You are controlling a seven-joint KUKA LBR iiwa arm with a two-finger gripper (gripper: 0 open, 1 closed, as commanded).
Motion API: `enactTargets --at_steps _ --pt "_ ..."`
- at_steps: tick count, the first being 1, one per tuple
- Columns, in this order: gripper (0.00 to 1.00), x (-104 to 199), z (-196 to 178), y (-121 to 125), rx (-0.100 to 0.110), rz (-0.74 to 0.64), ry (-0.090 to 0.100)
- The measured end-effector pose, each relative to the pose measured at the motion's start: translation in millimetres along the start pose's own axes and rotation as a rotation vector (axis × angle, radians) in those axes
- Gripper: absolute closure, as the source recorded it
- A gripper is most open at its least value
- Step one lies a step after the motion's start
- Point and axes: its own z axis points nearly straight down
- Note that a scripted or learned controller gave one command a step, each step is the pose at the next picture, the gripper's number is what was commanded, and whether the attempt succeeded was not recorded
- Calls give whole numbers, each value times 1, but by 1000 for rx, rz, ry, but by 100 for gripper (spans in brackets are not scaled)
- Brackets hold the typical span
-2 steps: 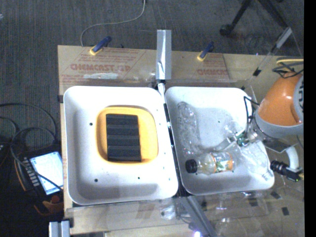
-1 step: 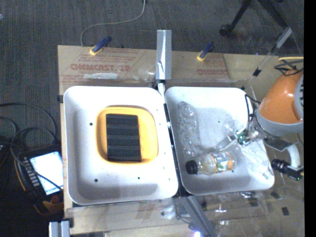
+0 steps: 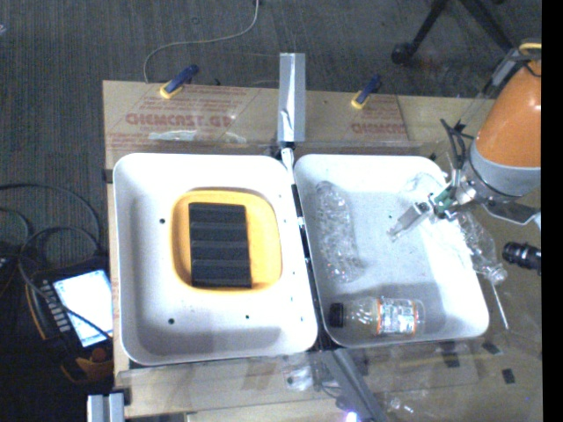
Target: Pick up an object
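We're looking down on two white bins, and the right bin (image 3: pixel 457 319) is our landmark. Lying on its side along that bin's near wall is a clear plastic bottle (image 3: pixel 378 315) with a black cap and an orange-and-white label whose print is too small for us to read. Up the bin's left side lies a crumpled clear plastic bottle (image 3: pixel 334 231), well apart from the first. Over the bin's far right corner sits the gripper (image 3: pixel 420 214), angled down into the bin from the grey and orange arm (image 3: pixel 510 134); whether it is spread or clenched we cannot tell, and we see nothing between its tips. Left of our landmark, the left bin (image 3: pixel 141 271) carries a yellow tray (image 3: pixel 268 236) with a black ribbed block (image 3: pixel 218 244) in it. Beyond the bins the worktop (image 3: pixel 202 121) shows faded red lettering, roughly "CHEMCAST."
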Motion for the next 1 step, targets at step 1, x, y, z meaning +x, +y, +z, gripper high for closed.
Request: enactTargets --at_steps 1 --pt "100 43 3 47 2 69 2"
